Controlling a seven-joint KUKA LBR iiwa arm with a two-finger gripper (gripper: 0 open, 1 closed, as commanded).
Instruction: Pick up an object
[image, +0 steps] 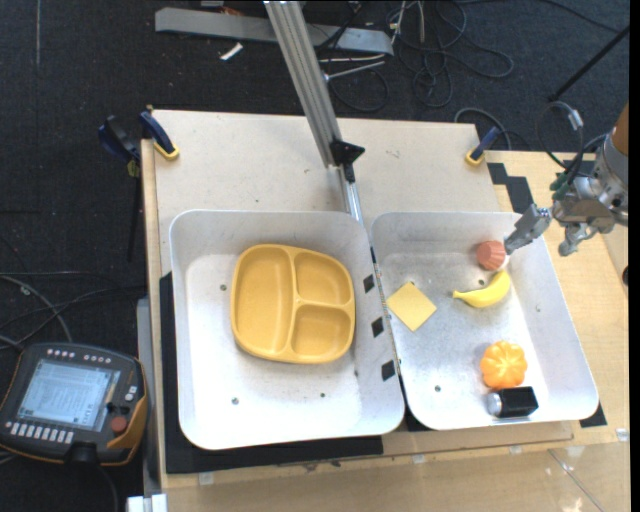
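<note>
Poised at the right bin's (560, 330) far right rim, tool (548, 232) with fingers spread, gripping nothing. Just left of the nearer fingertip, a small reddish ball (489, 254); directly below it, a banana (484, 291). Farther toward the front, an orange (503, 364) and a black block (517, 402). Mid-bin, a yellow square (411, 305). In the left bin (190, 300), a yellow divided tray (293, 303).

Yellow divided tray (293, 302), banana (484, 291) and flat square (411, 305); orange pumpkin (503, 364); white bins (200, 400).
</note>
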